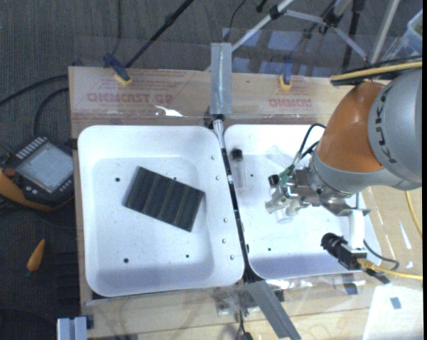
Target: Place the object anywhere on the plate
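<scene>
Barely started, by the look of it. Dark ridged plate [163,198] lies alone in the left bin [100,261], nothing on it. Claw [282,195] is low in the right bin [259,257], well apart from the plate; can't tell its opening or whether it grips anything. No object identifiable. Pick, carry and placing all remain.

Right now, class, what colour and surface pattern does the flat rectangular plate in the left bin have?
The flat rectangular plate is dark grey-black with parallel ridges, shown in the camera view.
</scene>
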Controlling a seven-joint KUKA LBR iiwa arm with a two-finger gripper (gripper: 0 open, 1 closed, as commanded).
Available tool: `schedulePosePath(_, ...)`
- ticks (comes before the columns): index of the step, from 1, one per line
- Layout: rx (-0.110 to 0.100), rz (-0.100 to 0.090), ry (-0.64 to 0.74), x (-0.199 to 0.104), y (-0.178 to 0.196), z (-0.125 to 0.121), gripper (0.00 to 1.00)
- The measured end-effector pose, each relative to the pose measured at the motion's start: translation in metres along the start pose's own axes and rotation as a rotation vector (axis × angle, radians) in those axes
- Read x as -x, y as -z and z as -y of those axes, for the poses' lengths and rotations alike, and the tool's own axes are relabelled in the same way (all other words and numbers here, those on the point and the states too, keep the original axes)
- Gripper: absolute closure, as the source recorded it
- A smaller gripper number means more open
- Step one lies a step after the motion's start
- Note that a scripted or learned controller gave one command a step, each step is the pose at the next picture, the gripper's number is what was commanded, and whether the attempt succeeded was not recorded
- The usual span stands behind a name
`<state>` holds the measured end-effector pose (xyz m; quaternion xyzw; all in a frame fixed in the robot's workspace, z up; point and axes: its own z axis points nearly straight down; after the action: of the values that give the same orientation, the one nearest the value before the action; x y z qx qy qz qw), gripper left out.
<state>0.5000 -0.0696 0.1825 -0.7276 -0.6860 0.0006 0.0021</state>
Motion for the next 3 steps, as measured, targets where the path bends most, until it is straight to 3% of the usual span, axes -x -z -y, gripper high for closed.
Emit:
schedulePosePath(1,-0.001,0.003,0.149,-0.103,0.0,-0.023,1.0)
schedulePosePath(2,0.0,0.005,0.475,-0.148,0.016,-0.053,1.0)
schedulePosePath(3,0.0,0.004,0.59,-0.243,0.051,-0.04,1.0)
